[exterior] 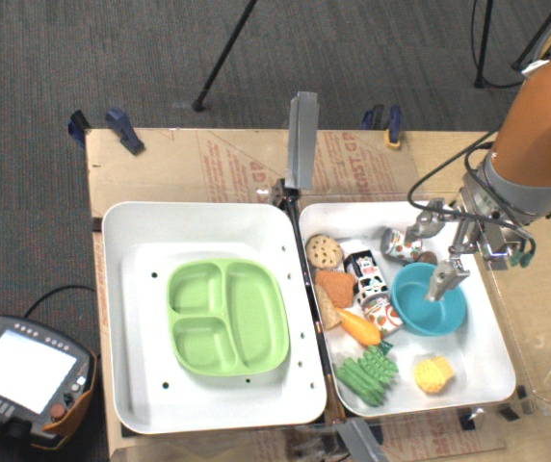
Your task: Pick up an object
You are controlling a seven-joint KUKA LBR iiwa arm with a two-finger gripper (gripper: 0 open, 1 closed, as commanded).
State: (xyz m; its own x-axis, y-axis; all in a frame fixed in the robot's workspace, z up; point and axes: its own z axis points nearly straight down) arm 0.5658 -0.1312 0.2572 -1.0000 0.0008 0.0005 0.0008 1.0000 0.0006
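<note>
My gripper [436,255] hangs over the back of the right bin [492,330], open with nothing between its fingers. One finger [446,280] dips toward the blue bowl [428,306]; the other reaches left near a small silver and orange object [400,244]. To the bowl's left are a black-and-white can [369,277], a chocolate-chip cookie [324,251], an orange-brown piece [334,287] and a toy carrot [360,327]. A green toy vegetable [370,373] and a yellow corn piece [433,373] lie at the bin's front.
The left bin [131,258] holds a green divided plate [227,316]. A grey post [301,152] stands behind the seam between the bins. Blue clamps [121,128] grip the cardboard base's back edge. A tablet [20,373] lies on the floor at the left.
</note>
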